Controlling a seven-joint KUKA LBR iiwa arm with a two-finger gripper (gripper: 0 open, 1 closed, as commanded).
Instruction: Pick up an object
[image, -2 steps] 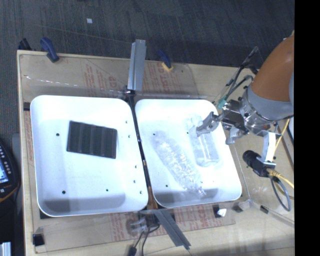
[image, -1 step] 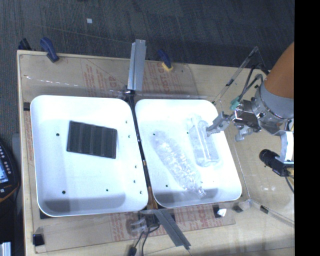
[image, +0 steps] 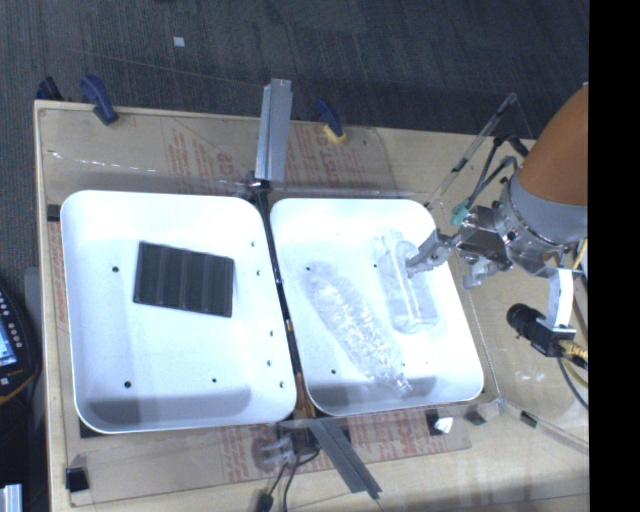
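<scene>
In the right bin (image: 450, 385) lie two clear plastic bottles. The longer crumpled bottle (image: 355, 328) runs diagonally across the bin's middle. A shorter bottle (image: 404, 288) lies to its right, close to the right wall. My gripper (image: 438, 256) hangs over the upper right edge of that bin, just right of the shorter bottle's top end, and I see nothing held in it. A dark ribbed rectangular pad (image: 184, 279) lies flat in the left bin (image: 90, 390).
A grey metal bar (image: 274, 130) stands at the back between the bins, and another bar (image: 340, 455) lies at the front. Blue clamps (image: 98, 98) hold the bench's back edge. Cables and a black cylinder (image: 535, 330) hang by the wrist at the right.
</scene>
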